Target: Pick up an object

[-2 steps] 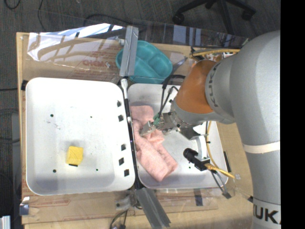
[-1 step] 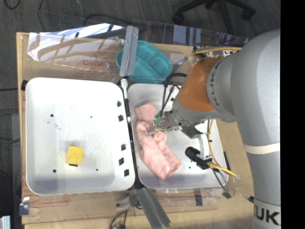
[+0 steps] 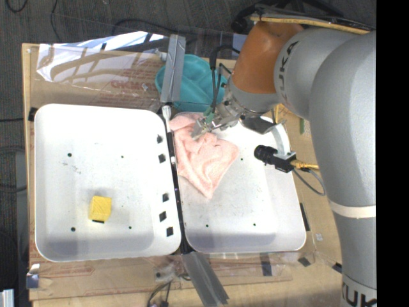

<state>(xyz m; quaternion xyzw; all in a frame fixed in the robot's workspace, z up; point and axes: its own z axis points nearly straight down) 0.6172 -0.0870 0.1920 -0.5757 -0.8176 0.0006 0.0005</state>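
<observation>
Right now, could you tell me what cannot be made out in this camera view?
- Gripper: fingers too small and blurred over the pink cloth to read any grip.
- Teal cloth: partly hidden behind the arm's wrist.
- Yellow block: too small to identify.
</observation>
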